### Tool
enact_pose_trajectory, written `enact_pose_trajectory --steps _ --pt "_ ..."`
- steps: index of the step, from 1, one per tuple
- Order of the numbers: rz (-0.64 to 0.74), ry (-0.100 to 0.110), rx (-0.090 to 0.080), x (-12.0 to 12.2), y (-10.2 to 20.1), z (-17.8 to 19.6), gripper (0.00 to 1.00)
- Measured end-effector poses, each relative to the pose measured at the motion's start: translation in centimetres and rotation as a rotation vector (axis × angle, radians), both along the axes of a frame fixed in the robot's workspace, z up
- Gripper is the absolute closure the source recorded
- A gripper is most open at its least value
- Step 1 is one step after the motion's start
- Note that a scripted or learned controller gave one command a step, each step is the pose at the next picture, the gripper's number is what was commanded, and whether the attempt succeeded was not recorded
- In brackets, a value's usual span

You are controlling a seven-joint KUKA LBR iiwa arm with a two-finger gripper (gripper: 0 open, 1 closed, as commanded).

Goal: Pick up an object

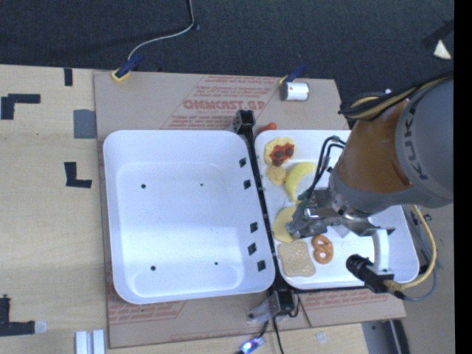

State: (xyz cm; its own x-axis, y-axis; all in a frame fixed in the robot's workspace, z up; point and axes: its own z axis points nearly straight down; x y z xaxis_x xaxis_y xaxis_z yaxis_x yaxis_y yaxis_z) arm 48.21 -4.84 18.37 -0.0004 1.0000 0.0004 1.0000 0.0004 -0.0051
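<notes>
The right bin (398, 260) holds several toy foods. A pizza slice (281, 152) lies at its far left corner, with a small tan round piece (276, 174) just below it. A yellow banana (298, 177) lies beside those. Further down are a yellow round piece (285, 224), a brown pretzel (322, 248) and a tan slice of bread (296, 259). My gripper (304, 222) hangs low over the yellow round piece, between the banana and the pretzel. The arm's wrist covers the bin's middle.
The left bin (177, 212) lies to the left, parted from the right one by a black divider with clips (251, 190). A small silver cylinder (296, 91) rests on the cardboard behind the bins. A black hose fitting (363, 266) hangs by the arm.
</notes>
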Motion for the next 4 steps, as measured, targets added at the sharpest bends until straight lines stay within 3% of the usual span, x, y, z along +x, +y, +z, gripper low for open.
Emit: enact_pose_trajectory --steps 1,2,3,4 --pt "0.011 -0.014 0.001 9.3 8.5 5.3 1.0" --pt "0.002 0.003 -0.001 4.1 11.0 1.5 1.0" --pt "0.004 -0.017 0.002 7.7 12.8 12.9 1.0" --pt "0.004 -0.012 -0.002 17.7 15.1 12.7 1.0"
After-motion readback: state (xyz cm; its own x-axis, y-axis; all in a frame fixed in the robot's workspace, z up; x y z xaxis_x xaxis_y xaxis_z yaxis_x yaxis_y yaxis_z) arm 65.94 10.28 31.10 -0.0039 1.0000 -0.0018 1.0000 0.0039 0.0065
